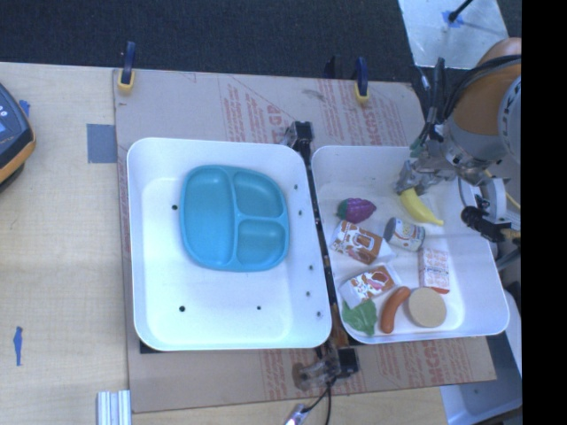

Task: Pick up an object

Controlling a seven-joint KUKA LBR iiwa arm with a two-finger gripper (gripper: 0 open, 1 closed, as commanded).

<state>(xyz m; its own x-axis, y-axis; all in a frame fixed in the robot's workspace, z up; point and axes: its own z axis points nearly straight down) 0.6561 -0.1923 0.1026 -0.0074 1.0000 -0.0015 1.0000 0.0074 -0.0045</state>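
The right bin (474, 321) holds several small toy foods. A yellow banana (422, 209) lies near its back right. My gripper (414, 181) hangs just above the banana's upper end, low in the bin's back right corner. A purple item (356, 209), a small can (406, 234), two printed cartons (357, 242) (370, 283), a red-and-white packet (434, 268), a sausage (392, 308), a round tan disc (426, 308) and a green leaf (359, 318) lie spread across the bin floor.
The left bin (159, 308) holds a blue divided plate (236, 217). The wall between the bins (317, 246) runs down the middle. Clamps (128, 69) (361, 80) pin the cardboard at the back. A dark device (11, 135) sits at the far left.
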